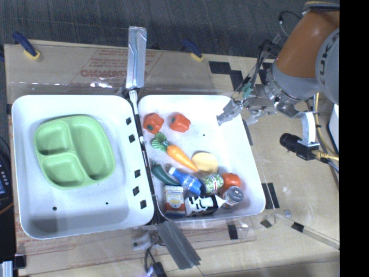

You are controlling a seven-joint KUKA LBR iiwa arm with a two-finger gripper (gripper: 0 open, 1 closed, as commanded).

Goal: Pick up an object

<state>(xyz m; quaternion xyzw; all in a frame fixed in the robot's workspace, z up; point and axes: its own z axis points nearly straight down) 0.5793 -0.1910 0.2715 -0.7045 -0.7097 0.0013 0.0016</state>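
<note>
My gripper (237, 115) hangs over the far right corner of the right bin (230, 140), open, with nothing between its fingers. The bin's objects lie to its left and nearer the camera. Two red peppers (153, 122) (180, 122) sit at the bin's far left. An orange carrot (180, 156) and a pale yellow lemon (204, 161) lie in the middle. At the near end a blue bottle (188, 181), a green cucumber (161, 175), a green can (212, 182), a red fruit (232, 180), a silver can (234, 196) and a black-and-white box (202, 204) are crowded together.
The left bin (81, 212) holds a green divided plate (72, 150). A metal divider strip (136, 56) stands between the bins at the back. Bare white floor shows in the right bin below my gripper. Blue clamps (26, 45) grip the bench's far edge.
</note>
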